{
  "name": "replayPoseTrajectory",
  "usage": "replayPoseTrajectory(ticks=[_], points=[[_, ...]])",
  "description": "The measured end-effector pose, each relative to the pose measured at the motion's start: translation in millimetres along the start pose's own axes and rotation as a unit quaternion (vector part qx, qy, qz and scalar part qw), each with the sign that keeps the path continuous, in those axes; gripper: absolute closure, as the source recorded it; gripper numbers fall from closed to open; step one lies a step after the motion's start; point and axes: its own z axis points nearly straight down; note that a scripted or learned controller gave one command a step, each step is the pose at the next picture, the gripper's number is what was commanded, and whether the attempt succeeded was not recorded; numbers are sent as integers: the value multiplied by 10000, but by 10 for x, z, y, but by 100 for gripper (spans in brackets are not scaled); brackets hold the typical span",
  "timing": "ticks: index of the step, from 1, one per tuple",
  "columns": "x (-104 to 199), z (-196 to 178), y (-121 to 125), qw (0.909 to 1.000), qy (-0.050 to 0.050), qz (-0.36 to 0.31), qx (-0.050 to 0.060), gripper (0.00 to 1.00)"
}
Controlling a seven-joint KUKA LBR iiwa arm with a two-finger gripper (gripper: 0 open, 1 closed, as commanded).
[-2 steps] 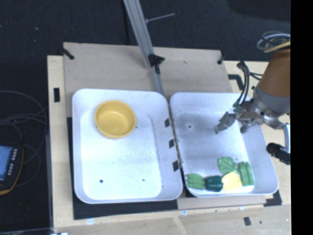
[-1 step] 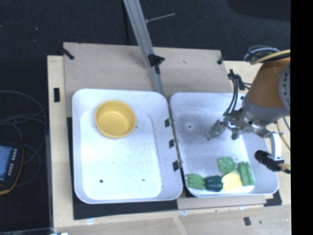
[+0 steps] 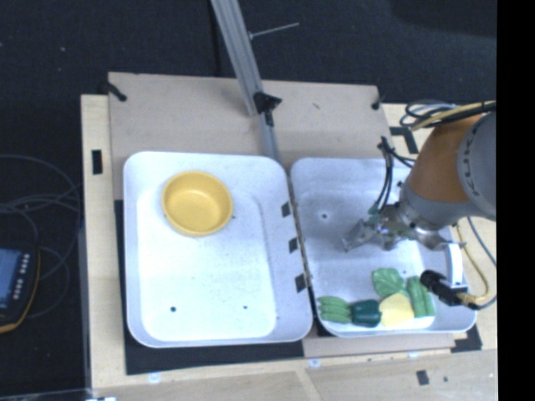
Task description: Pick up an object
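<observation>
Lower right of frame, right-hand bin point(image 3: 334, 182): a cluster of small objects along the bin's bottom edge. Items, left to right: green piece point(image 3: 333, 308), dark teal piece point(image 3: 365, 312), yellow piece point(image 3: 396, 310), pale green piece point(image 3: 387, 281) just above it, green strip point(image 3: 420, 296) at the right end. Several touch one another.

End effector point(image 3: 361, 236): above the bare middle of the same bin, reaching leftward from the arm at frame right. Fingers too blurred to tell how far apart they stand; nothing seen between them.

Key relation: the cluster lies below and slightly right of the end effector, toward the frame's bottom edge; the pale green piece is nearest.

Left-hand bin point(image 3: 209, 307): yellow bowl point(image 3: 197, 203), upper left, well apart.
</observation>
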Motion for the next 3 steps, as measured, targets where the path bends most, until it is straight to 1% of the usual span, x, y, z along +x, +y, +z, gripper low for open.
replayPoseTrajectory(ticks=[1, 2, 3], points=[[-5, -133, 16, 10000, -1, 5, -30, 100], [-11, -557, 9, 10000, -6, -2, -42, 100], [-105, -1144, 25, 10000, -9, 0, -50, 100]])
